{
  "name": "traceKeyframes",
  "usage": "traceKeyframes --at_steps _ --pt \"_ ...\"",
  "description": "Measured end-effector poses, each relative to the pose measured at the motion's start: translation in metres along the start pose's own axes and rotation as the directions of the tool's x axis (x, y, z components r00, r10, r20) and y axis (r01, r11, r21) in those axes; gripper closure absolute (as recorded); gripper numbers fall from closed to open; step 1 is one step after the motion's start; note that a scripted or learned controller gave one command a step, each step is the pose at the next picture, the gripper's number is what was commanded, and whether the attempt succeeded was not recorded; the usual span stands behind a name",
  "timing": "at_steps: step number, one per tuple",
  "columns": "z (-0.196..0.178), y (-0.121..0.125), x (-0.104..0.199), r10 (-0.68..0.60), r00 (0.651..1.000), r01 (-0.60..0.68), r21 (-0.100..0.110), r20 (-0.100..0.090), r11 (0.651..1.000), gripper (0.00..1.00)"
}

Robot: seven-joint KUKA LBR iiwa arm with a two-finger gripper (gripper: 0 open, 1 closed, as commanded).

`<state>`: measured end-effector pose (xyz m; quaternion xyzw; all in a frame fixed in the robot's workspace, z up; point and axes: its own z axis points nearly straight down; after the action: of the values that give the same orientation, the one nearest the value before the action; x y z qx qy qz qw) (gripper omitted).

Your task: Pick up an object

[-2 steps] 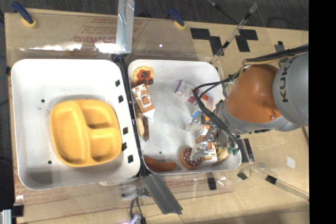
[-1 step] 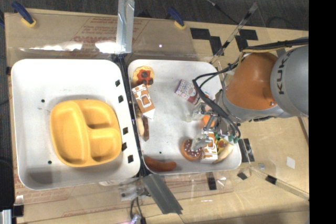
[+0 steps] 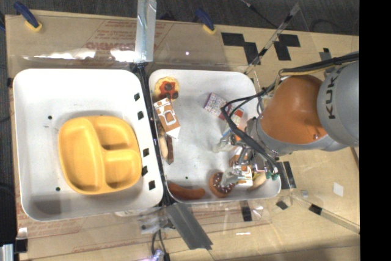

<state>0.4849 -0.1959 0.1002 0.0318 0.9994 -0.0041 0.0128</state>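
My gripper (image 3: 240, 163) reaches down into the right bin (image 3: 195, 150) near its front right corner, under the orange wrist band. It hangs just above a chocolate donut (image 3: 219, 184) and an orange and white item (image 3: 244, 175). Cables and the wrist hide the fingertips. Elsewhere in this bin lie a pizza slice toy (image 3: 166, 88), a small brown and white carton (image 3: 166, 116), a purple and white packet (image 3: 213, 102) and a sausage (image 3: 186, 192).
The left bin (image 3: 36, 101) holds a yellow divided tray (image 3: 99, 153). A black divider strip (image 3: 149, 131) separates the two bins. Blue clamps (image 3: 27, 15) grip the cardboard at the back. Cables run from the arm across the right bin's back right corner.
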Motion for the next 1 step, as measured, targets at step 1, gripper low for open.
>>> traceKeyframes --at_steps 1 --pt "-0.0002 -0.0075 -0.0026 -0.153 0.988 0.153 -0.004 0.005 0.988 0.00"
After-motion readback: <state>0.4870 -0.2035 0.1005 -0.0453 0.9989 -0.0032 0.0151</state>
